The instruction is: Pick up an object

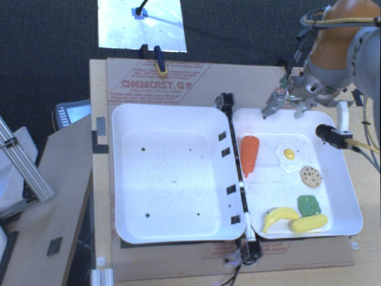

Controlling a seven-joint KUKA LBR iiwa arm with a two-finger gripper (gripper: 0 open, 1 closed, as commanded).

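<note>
The right bin [348,190] holds several toy foods. An orange carrot [249,154] lies near its left wall, with a fried egg [288,157] to the right and a round cookie [310,176] below the egg. At the front lie a green piece [308,204], a yellow banana [278,217] and a yellow oblong piece [310,223]. My gripper [284,110] hangs above the bin's far edge, open, with nothing between its fingers. It is well above and behind the egg.
The left bin [172,171] sits beside the right one, with a black clip divider [232,159] between them. Both rest on a cardboard sheet [178,79]. A grey metal plate [141,16] lies behind the bins.
</note>
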